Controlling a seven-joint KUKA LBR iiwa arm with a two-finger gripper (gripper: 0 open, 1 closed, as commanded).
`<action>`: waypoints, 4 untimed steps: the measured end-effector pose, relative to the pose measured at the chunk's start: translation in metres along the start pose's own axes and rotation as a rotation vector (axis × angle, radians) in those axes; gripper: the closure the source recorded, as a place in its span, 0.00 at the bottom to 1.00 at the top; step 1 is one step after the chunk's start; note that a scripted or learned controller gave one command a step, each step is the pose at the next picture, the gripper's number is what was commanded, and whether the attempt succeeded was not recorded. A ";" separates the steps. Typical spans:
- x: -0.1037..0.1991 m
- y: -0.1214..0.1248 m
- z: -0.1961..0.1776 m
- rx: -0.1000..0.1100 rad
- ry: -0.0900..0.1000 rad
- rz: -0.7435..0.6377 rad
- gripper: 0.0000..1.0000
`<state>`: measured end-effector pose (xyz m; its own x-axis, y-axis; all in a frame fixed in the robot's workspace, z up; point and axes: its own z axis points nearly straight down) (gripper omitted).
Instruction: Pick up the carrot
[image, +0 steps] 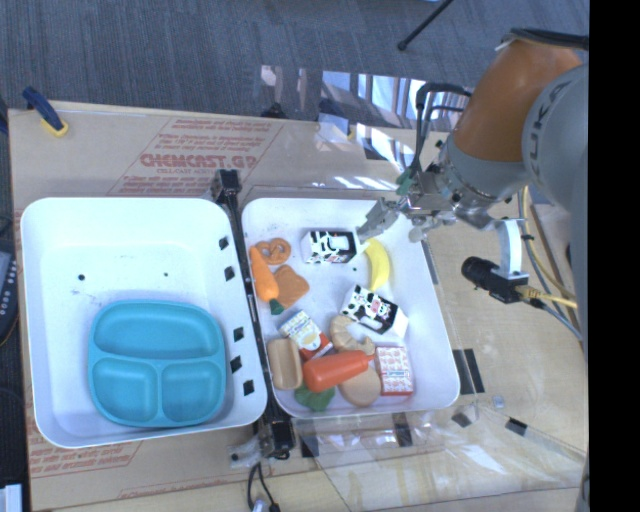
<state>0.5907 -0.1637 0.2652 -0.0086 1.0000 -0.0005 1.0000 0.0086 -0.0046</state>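
- Carrot (263, 277): lies in the right bin (430, 300), hard against that bin's left wall, in its upper half. Orange body, green tip at the lower end. Untouched by the arm.
- Pretzel (272, 250): just above the carrot, near the same wall.
- Brown cookie-like piece (291, 286): touching the carrot's right side.
- Banana (378, 266): upright, toward the bin's right wall, well apart from the carrot.
- Two black-and-white cartons: one (330, 246) near the bin's upper middle, one (372, 311) below the banana.
- Large orange-red vegetable (335, 370): in the bin's lower part, among bread pieces and a small red-and-white box (394, 370).
- End effector (385, 215): above the bin's upper right corner, over the banana's top end, well apart from the carrot. Nothing seen between its fingers; whether they are spread or pressed together cannot be told.
- Left bin (50, 240): beside the right bin, holds a blue divided tray (158, 365).
- Surface (120, 150): carries both bins.
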 end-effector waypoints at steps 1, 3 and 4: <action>0.119 0.036 0.046 0.005 0.003 0.185 0.00; 0.107 0.030 0.073 -0.003 -0.001 0.040 0.00; 0.119 0.005 0.075 0.003 0.001 -0.106 0.00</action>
<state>0.5947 -0.0450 0.1905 -0.1141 0.9935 0.0009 0.9934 0.1141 -0.0077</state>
